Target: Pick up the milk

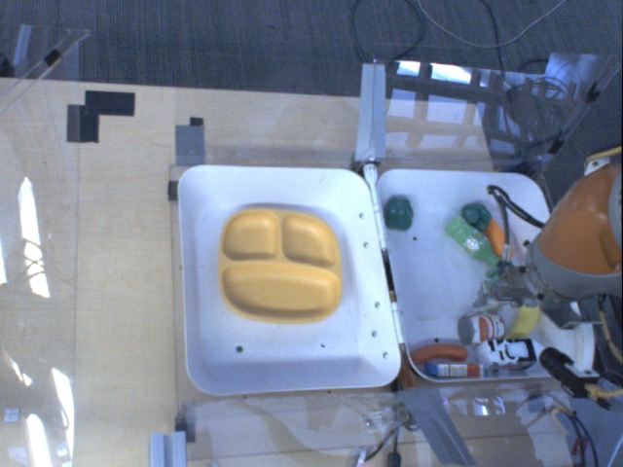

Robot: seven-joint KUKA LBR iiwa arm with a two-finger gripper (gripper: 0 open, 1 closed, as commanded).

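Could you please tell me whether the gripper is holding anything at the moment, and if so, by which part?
It cannot be told: the gripper is low over the clutter in the right bin, its tips hidden.

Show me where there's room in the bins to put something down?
The right bin has bare floor in its middle, between the dark green toy by the left wall and the green piece. Around the yellow tray in the left bin, only a border strip is bare. The near right corner, by the arm, is crowded with the can and hot dog.
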